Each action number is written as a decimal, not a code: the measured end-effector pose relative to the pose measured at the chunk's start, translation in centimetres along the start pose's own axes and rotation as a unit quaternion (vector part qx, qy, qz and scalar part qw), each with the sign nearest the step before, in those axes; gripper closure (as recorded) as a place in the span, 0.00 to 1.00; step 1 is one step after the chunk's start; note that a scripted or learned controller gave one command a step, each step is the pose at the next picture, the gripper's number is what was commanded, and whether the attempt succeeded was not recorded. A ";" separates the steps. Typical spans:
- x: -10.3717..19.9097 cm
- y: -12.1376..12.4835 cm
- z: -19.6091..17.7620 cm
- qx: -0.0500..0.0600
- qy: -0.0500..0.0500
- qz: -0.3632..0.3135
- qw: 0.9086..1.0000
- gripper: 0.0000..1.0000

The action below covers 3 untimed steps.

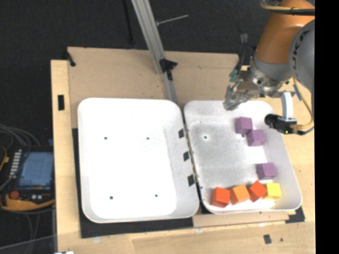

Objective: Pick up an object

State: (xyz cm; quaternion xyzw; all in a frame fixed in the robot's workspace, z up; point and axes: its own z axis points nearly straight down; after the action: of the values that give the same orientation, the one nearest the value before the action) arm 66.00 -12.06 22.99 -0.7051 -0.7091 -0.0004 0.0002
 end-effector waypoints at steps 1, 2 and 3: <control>5.2 -1.0 0.8 0.000 0.000 0.000 1.000 1.00; 9.9 -2.8 1.1 0.001 0.000 0.000 1.000 1.00; 15.3 -4.1 1.4 0.001 0.001 0.000 1.000 1.00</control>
State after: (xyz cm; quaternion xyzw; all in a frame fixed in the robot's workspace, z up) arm 61.84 3.19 21.65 -0.7048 -0.7094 -0.0001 0.0013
